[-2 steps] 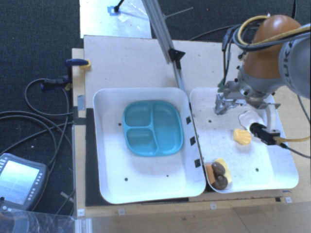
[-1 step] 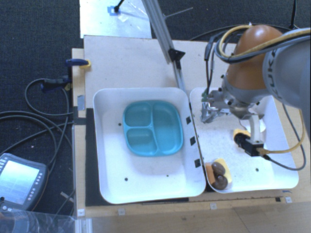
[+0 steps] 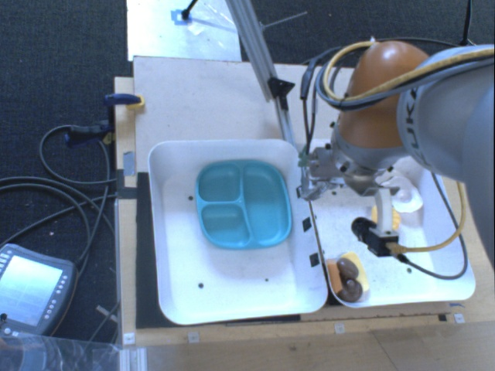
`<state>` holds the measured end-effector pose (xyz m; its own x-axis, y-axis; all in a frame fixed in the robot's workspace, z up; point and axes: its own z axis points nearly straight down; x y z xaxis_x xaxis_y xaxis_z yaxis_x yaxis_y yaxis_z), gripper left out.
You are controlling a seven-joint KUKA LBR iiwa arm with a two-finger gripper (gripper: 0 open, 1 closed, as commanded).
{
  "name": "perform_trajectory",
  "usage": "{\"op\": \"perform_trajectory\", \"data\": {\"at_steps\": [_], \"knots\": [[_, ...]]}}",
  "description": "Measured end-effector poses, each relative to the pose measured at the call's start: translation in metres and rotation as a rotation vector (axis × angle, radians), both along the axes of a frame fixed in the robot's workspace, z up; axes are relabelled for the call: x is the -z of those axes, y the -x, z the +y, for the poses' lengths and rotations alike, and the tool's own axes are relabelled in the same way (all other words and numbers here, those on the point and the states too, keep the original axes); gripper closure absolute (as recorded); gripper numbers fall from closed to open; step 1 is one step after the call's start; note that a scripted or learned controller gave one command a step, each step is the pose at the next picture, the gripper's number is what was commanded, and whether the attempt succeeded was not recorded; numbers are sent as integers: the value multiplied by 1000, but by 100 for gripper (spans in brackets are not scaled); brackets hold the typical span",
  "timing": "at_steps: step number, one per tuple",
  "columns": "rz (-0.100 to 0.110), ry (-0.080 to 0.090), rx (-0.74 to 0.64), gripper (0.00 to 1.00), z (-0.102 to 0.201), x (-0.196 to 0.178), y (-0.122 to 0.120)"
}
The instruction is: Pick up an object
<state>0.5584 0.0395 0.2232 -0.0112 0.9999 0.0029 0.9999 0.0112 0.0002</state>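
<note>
Left bin (image 3: pixel 174 284) holds blue plate (image 3: pixel 244 205) in middle; gripper (image 3: pixel 305 188) just over left bin's right wall, open or closed cannot tell. Plate likely light, hard, slippery: grab raised rim.

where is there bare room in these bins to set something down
Left bin: a wide bare strip between the teal plate and the near wall, a narrower one between plate and left wall. Right bin is crowded: the arm hangs over most of it, and brown and yellow items fill its near left corner.
</note>
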Motion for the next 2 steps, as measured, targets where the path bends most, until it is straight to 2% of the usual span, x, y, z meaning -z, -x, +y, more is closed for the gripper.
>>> {"op": "perform_trajectory", "data": {"at_steps": [1, 2], "knots": [[0, 0, -1, 100, 46, -11, 18], [0, 1, 8, 0, 42, -11, 17]]}}
